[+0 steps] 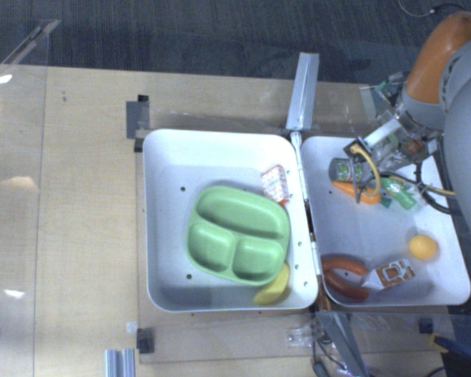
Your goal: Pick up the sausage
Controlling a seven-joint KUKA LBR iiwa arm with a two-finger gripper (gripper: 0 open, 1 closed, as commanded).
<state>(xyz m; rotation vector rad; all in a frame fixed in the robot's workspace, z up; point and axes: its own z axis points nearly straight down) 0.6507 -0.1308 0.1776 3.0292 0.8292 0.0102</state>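
The sausage (344,276) is reddish brown and curved. It lies in the near left corner of the right bin (377,238), against the wall. My gripper (366,179) hangs over the far part of that same bin, just above an orange carrot (356,190) and beside a small can (341,168). The sausage lies well apart from the gripper, towards the near edge.
Near the sausage sit a small printed box (396,272) and an orange ball (423,247). A green item (400,194) lies by the carrot. The left bin (166,210) holds a green divided plate (237,233), a banana (275,286) and a red-and-white packet (274,184).
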